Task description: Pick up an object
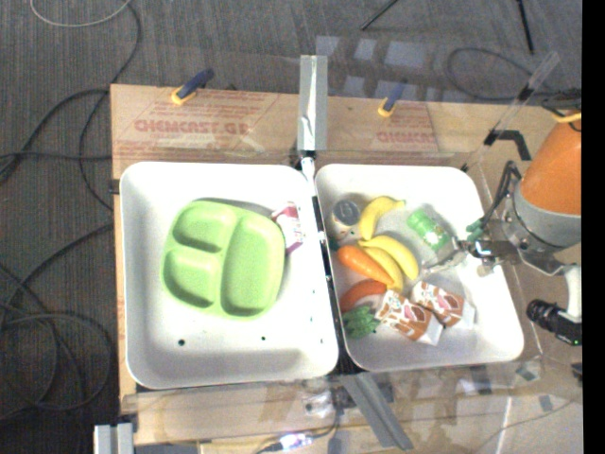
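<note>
Right bin [492,348]: crowded through the middle and left; bare white floor along right wall and far right corner. Inside: bananas [388,244], carrot [364,263] touching them on the left, red-and-green vegetable [357,301] near front left, two small juice cartons [421,312] side by side at front, clear green-tinted bottle [427,227] right of bananas, grey round thing [346,212] at back left. Packed close, many touching.

Left bin [142,348]: green divided tray [227,258] tilted in the centre, small pink-and-white packet [291,227] at tray's right edge near the wall between bins. Wide bare rim of floor all around tray, most at front.

Under both bins: brown cardboard sheet [208,126] held by yellow-and-blue clamps at back, grey post [309,102] standing between bins. Grey carpet around, black cables [57,112] looping left and back.

Over right side of right bin: gripper [470,244], arm [553,183] reaching in from right with orange band above. Tips just right of bottle, above cartons. Fingers: cannot tell how far open, nothing clearly seen between them. Contact with bottle unclear.
</note>
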Controlling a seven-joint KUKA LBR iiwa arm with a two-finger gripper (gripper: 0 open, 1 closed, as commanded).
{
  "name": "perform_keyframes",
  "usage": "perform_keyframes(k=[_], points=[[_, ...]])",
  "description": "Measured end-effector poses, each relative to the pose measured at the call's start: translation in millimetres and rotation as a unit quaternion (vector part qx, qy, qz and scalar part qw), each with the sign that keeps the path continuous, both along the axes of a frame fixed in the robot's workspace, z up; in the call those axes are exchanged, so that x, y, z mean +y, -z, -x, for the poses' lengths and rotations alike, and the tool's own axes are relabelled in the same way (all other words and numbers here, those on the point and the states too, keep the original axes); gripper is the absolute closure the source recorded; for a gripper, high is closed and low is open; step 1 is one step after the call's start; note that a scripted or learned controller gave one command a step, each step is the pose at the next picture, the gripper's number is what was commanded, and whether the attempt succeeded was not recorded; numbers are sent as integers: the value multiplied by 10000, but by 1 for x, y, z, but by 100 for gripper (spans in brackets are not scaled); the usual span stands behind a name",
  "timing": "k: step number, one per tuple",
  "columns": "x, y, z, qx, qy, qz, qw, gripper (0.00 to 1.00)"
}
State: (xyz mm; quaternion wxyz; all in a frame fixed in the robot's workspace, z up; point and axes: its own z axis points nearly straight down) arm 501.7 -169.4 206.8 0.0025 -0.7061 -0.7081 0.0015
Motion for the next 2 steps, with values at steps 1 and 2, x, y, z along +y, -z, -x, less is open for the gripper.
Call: perform_keyframes(k=[1,2], points=[[23,87,-4,-150,-1467,41,9891,0],[39,117,-54,-104,-910,29,9958,0]])
